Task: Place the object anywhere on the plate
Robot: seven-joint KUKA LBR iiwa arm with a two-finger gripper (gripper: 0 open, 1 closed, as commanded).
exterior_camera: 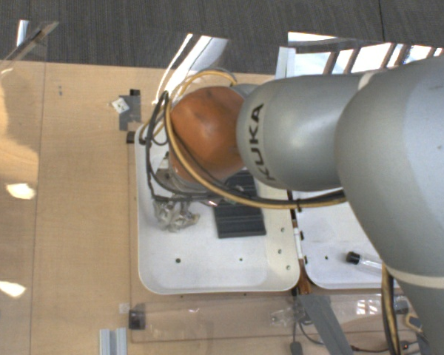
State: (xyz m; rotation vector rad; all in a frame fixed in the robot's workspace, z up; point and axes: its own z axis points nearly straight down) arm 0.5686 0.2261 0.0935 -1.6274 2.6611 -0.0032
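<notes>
Reaching into the left bin (207,272): gripper (176,214) low near its left edge, beside a dark flat plate (240,219). Can't tell gripper state or where the object is. Likely pick stage; next move needs a confirmed hold.

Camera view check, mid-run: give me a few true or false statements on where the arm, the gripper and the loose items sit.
1. The gripper is over the left bin. True.
2. A dark ribbed rectangular object lies in the left bin, beside the gripper. True.
3. The dark ribbed object lies in the right bin. False: it lies in the left bin.
4. A small black-tipped item lies in the right bin. True.
5. The arm reaches in from the view's left. False: it comes in from the right.
</notes>
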